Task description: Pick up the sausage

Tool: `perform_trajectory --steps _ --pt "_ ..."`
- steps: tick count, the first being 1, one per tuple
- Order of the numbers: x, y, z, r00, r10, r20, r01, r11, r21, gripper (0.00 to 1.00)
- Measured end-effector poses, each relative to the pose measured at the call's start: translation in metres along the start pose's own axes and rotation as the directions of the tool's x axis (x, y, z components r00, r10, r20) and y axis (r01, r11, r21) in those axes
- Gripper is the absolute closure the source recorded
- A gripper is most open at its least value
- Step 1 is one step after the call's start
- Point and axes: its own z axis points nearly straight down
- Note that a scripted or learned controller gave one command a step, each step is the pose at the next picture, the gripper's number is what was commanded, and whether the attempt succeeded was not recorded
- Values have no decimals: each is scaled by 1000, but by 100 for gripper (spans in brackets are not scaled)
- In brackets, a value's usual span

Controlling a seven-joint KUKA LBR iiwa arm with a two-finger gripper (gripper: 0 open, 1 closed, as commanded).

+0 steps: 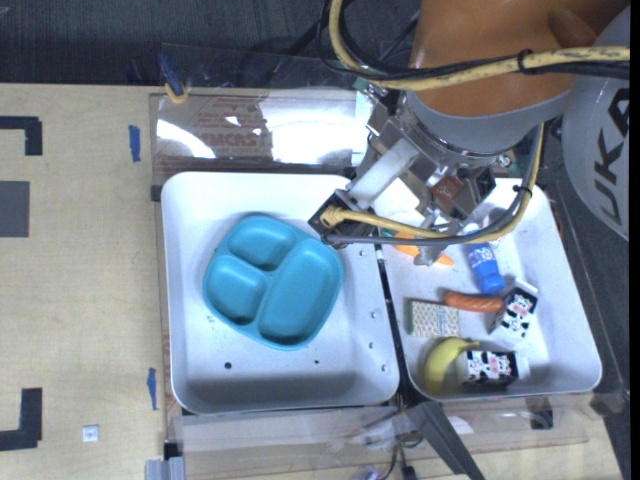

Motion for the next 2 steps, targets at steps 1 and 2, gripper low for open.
perform_trajectory --steps 1,2 --pt "-85 107 0 999 50 6 -50 999 4 0" --pt "-26 44 0 991 136 0 -136 991 0 0"
